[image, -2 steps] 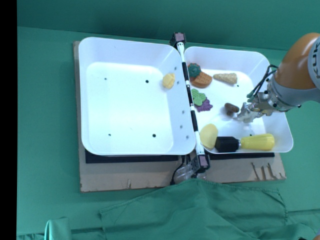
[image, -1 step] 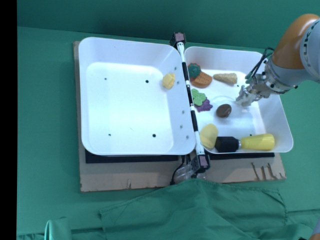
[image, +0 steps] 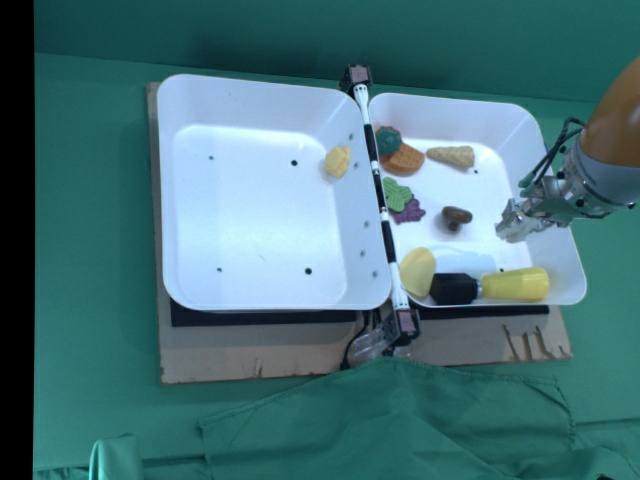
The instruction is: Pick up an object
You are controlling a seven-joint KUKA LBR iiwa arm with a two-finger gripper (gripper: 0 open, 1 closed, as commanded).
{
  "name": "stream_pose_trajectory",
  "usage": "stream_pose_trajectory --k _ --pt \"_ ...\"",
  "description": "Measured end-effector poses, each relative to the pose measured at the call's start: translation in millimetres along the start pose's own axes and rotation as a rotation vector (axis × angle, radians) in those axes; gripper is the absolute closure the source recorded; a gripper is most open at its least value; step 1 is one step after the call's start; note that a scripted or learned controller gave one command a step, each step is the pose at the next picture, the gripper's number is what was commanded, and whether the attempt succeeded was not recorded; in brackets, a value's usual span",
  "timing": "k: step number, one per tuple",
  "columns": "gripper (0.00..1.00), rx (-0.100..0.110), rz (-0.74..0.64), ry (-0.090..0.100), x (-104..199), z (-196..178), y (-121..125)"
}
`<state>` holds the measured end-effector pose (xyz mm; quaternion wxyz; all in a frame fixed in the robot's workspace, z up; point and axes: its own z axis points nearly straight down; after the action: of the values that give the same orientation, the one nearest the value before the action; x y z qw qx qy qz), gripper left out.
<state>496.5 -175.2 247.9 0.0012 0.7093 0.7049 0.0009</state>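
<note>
As we sweep from the left, we see the left bin (image: 190, 168) holding one yellow piece (image: 338, 161) near its right wall. Crossing the divider (image: 380, 208), we reach the right bin (image: 545, 133): an orange and green toy (image: 398, 154), a cone (image: 452, 155), a green and purple bunch (image: 401, 200), a small brown piece (image: 457, 216), a yellow wedge (image: 417, 270) and a black-and-yellow tool (image: 492, 286). Over the right side hangs the gripper (image: 517, 223); whether its jaws are spread or pressed together we cannot tell, and we see nothing pinched. The brown piece looks nearest, and small, so we reckon a slightly off descent could nudge it away or close on air. Nearby walls crowd the tool; mid-bin lies freer.
</note>
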Motion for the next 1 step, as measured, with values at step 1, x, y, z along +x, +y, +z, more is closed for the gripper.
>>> stream_pose_trajectory --k 1 --pt "1.00 -0.005 0.002 -0.004 -1.6 -8.7 3.6"
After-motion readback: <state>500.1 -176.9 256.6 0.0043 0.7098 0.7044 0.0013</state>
